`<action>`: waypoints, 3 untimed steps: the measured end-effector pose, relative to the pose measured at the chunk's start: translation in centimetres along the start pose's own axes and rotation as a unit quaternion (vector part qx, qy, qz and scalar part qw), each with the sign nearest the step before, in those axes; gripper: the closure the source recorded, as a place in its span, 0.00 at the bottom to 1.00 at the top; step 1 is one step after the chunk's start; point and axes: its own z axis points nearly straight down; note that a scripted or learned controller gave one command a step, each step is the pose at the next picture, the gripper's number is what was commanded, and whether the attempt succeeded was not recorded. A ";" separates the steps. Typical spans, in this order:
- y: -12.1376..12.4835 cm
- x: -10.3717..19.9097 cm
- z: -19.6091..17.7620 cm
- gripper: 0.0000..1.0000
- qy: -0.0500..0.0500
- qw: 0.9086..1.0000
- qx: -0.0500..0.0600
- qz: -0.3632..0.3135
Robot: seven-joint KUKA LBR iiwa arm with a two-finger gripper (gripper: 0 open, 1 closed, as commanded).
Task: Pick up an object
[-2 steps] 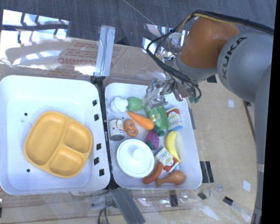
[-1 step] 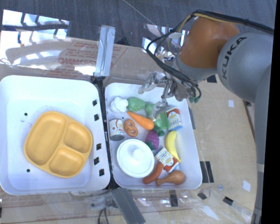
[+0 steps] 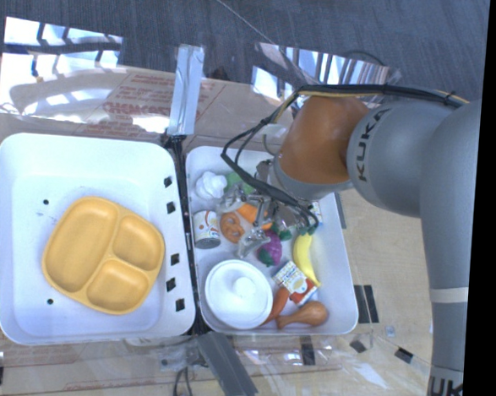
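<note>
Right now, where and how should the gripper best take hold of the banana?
Probably the banana at its middle, coming from above, fingers closing across its narrow width. It lies flat and lengthwise near the right bin wall, with a small carton touching its lower end.

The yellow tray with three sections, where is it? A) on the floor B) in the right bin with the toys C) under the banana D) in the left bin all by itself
D: the yellow tray lies alone in the left bin, away from the banana.

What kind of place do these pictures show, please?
Probably a robot lab bench for grasping trials: two white bins side by side, toy food such as a banana, and an industrial arm reaching in.
</note>
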 end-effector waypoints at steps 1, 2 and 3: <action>0.0 -0.3 -1.4 1.00 -0.004 1.000 0.002 -0.002; -0.6 -2.5 -7.1 1.00 -0.004 0.997 0.003 0.074; -0.6 -2.4 -7.0 0.00 -0.003 0.997 0.002 0.074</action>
